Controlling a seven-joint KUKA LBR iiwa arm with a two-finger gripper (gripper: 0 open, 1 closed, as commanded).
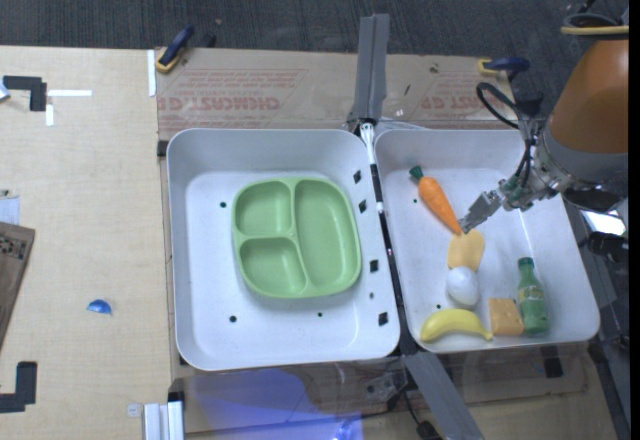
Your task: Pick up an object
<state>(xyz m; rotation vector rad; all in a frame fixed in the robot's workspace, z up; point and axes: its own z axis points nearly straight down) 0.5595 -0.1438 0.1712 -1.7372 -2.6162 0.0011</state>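
In the right bin [560,258] lie a carrot [437,203], a yellow cheese wedge [466,251], a white egg [462,285], a banana [453,327], an orange-tan block [505,317] and a green bottle [531,296]. My gripper [474,216] reaches in from the right and hangs just right of the carrot's lower end, above the cheese wedge. Nothing can be made out between its fingers.
The left bin [195,258] holds a green divided plate [297,236]. A grey divider post [371,68] stands behind where the bins meet. Cardboard [260,88] lies behind the bins, with blue clamps [176,45] at the corners. The arm's orange band [597,93] looms at right.
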